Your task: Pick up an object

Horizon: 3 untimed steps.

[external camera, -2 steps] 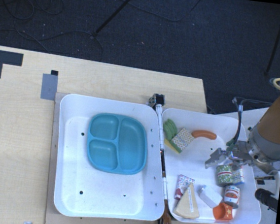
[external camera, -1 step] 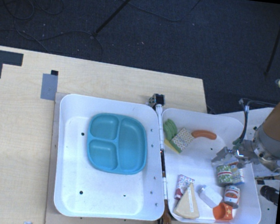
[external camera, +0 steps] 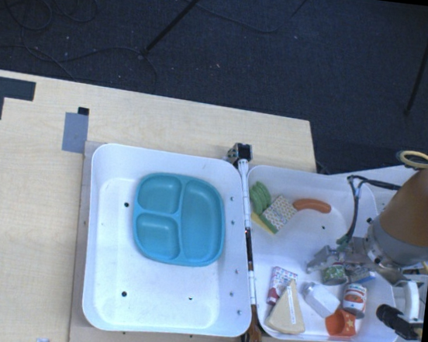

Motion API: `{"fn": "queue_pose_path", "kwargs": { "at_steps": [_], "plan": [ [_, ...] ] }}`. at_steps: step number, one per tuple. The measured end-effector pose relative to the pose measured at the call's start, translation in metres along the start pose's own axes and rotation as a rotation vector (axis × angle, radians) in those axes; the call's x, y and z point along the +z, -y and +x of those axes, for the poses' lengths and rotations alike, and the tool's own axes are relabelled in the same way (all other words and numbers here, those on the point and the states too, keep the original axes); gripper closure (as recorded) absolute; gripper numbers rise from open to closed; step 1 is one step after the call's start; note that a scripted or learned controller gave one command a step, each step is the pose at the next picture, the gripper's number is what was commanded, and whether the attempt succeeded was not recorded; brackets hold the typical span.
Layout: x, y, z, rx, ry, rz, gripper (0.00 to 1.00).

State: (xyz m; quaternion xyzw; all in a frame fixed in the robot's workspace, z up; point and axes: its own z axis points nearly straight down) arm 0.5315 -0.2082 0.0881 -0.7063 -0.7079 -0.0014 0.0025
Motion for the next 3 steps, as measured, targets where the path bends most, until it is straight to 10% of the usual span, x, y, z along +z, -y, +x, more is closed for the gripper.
{"fn": "queue_pose_path", "kwargs": {
  "at_steps": [1, 2, 3],
  "plan": [
    [-0.010, 0.000, -0.002, 0.006, 0.003, 0.000, 1.00],
    [-0.002, -0.012, 0.079, 0.000, 0.004, -0.006, 1.00],
    [-0.100, -0.007, 0.175, -0.002, 0.003, -0.002, 1.00]
  ]
}}
